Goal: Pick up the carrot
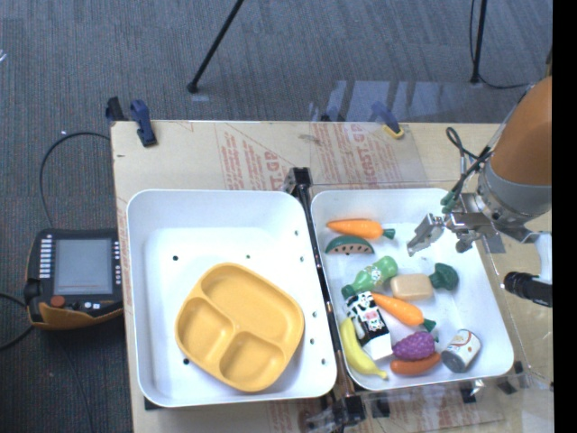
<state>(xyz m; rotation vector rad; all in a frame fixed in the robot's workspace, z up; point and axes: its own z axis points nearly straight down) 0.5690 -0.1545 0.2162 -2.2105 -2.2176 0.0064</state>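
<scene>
Fingers [424, 237] spread apart, gripping nothing, poised above right bin [499, 318] near its far right. Gripper [431, 234] apart from carrot [355, 228], which lies to its left at bin's far end, beside watermelon slice [349, 245]. Second carrot [398, 309] mid-bin, by milk carton [366, 317]. Yellow divided plate [239, 326] in left bin [153, 242].
</scene>
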